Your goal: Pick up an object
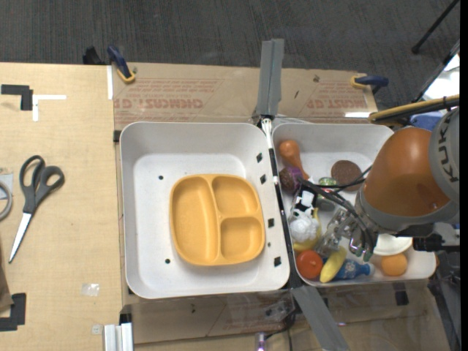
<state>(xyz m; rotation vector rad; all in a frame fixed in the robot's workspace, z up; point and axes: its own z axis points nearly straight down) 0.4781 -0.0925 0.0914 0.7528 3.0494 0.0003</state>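
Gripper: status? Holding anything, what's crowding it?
Gripper low in right bin, grasp not confirmed. Banana and tomato just below it. Yellow tray alone in left bin.

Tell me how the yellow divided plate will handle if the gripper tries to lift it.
The plate looks like rigid plastic, so probably stiff and light. It lies flat in the left bin, so only its thin rim offers a grip. Held by one edge, it would likely tilt.
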